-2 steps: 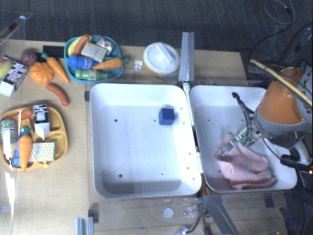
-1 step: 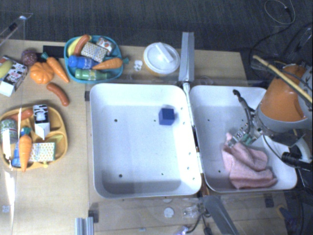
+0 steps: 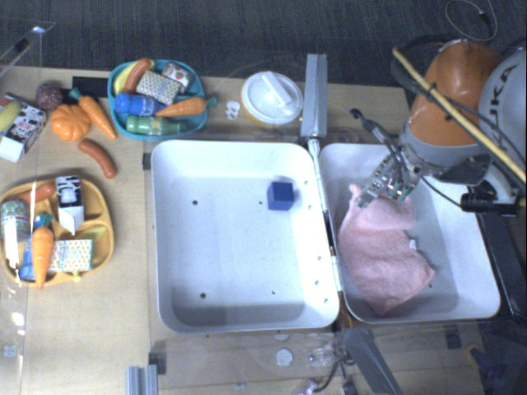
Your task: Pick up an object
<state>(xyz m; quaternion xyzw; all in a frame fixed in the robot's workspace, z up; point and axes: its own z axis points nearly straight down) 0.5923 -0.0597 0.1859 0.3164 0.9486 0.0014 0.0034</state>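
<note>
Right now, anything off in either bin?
Nothing damaged or spilled. The pink cloth lies crumpled in the right bin, its top corner bunched at the tool. The blue cube sits alone in the left bin.

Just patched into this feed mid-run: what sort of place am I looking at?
Probably a robot-grasping test bench in a lab: two white bins side by side, a pink cloth and a blue cube in them, and trays of toy food beside them.

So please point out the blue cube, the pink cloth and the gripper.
blue cube (image 3: 281, 194): camera view, its top face.
pink cloth (image 3: 383, 249): camera view, its middle.
gripper (image 3: 385, 183): camera view, between its fingertips.
</note>
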